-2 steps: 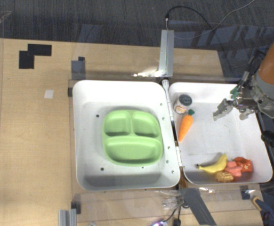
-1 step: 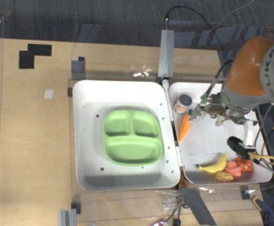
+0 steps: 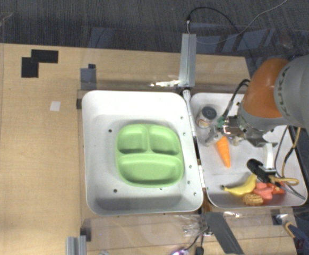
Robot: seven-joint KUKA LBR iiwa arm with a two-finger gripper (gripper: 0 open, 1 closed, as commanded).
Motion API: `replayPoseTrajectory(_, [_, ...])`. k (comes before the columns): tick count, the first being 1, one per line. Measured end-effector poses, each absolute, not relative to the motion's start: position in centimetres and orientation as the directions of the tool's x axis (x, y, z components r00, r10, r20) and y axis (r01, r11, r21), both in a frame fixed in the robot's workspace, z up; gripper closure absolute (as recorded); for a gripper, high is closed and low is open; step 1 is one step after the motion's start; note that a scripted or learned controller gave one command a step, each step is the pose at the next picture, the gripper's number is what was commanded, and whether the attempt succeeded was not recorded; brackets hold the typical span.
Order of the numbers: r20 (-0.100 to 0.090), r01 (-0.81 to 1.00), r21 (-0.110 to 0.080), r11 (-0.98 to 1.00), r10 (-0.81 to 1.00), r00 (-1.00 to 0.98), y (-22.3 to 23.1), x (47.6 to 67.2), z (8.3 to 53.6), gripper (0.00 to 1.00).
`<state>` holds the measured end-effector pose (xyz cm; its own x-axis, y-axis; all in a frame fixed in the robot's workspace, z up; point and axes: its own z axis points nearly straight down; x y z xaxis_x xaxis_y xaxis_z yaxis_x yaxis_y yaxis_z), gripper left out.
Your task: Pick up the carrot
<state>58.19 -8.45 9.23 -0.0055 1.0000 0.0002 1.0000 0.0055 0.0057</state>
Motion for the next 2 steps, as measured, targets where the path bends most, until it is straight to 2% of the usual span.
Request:
replayPoseTrajectory(1, [0.000,1.000,0.005,0.005,1.000,-0.005,-8.5,58.2,9.2,0.00])
replayPoseTrajectory(2, [0.001,1.000,0.011,0.006,1.000,-0.006,-8.3,58.4,10.4,1.00])
